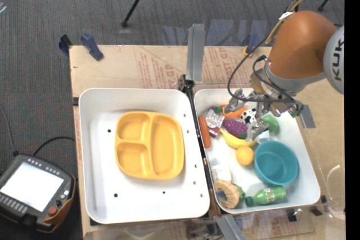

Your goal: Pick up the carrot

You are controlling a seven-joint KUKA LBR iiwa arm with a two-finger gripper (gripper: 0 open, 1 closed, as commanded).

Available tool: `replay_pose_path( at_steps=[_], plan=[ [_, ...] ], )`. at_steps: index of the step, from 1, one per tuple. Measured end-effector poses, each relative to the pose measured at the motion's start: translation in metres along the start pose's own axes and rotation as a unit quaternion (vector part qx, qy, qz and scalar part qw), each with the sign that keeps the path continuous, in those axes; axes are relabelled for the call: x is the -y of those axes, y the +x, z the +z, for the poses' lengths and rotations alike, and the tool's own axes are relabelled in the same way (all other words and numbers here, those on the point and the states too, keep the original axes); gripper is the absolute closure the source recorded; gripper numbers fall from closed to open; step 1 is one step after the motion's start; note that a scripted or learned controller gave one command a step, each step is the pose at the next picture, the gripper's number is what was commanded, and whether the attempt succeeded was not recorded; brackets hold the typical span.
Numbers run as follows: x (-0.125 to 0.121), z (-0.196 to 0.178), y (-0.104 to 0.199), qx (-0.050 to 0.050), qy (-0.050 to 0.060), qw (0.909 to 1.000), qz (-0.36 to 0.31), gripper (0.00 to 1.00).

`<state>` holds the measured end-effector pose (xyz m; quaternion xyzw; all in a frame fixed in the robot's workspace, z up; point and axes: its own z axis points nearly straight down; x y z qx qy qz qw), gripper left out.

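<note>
The carrot [233, 112] is a small orange piece in the upper left part of the right bin [306, 168]. It lies among other toy foods, and part of it is hidden under the gripper. My gripper [251, 115] hangs below the arm's orange band, low over this cluster and just to the right of the carrot. It overlaps a purple item [236, 127] and a black-and-white toy [248, 117]. Nothing can be seen held in it.
A reddish-orange stick [203, 131] lies along the right bin's left wall. A banana [235, 141], a lemon [244, 155], a teal bowl [275, 162], a green bottle [266, 195] and a bagel [229, 193] crowd that bin. A yellow divided plate [149, 144] sits in the left bin [95, 177].
</note>
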<state>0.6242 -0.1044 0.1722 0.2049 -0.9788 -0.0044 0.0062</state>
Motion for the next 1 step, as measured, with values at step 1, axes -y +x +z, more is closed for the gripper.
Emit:
replay_pose_path(
  at_steps=[1],
  plan=[
    [0.0449,0.0856,-0.0028,0.004,0.002,0.9987,0.052,0.0]
  ],
)
